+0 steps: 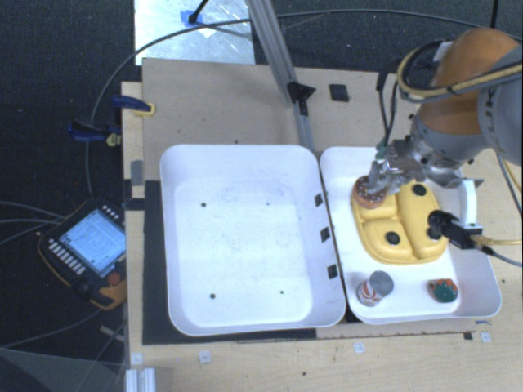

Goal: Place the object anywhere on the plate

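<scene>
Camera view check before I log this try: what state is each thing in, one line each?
Gripper: down over the plate's upper-left part, at the brown object; finger state unclear.
Yellow plate: flat in the right bin, compartmented.
Brown round object: resting on the plate's upper-left corner.
Grey and red object: lying in the right bin, off the plate.
Green and red object: lying in the right bin, off the plate.
Right bin: holds plate and objects.

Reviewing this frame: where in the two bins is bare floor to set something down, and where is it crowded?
The left bin shows bare white floor wall to wall. The right bin is crowded: yellow plate under the gripper, round item and green item along its near wall, a narrow gap between them.
</scene>
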`<state>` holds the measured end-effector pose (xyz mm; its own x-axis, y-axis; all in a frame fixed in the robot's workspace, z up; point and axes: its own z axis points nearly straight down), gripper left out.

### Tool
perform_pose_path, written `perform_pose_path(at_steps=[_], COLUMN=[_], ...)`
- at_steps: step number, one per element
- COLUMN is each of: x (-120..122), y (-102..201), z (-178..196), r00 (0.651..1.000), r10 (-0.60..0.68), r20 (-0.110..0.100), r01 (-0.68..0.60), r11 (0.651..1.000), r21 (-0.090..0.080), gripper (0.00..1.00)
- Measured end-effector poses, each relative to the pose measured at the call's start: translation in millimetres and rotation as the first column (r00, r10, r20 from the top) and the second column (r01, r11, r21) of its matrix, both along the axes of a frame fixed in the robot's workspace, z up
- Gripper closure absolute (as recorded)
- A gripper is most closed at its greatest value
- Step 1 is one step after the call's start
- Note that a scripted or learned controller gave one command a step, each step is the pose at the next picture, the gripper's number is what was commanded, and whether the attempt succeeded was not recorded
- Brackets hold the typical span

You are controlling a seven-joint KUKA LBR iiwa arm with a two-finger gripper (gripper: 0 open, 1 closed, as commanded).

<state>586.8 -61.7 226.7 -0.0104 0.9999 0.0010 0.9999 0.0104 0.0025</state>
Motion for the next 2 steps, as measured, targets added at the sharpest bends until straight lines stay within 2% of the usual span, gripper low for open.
perform_pose_path(at_steps=[1,2], x=[13.0,24.3], y=[56.9,108.7], z=[-9.1,3.7], r00=[1.000,1.000], r10=[-0.001,0.000], r20=[0.000,0.001], r01=[0.001,0.000], r11=[1.000,1.000], r21=[0.000,0.001], gripper=[1.00,1.00])
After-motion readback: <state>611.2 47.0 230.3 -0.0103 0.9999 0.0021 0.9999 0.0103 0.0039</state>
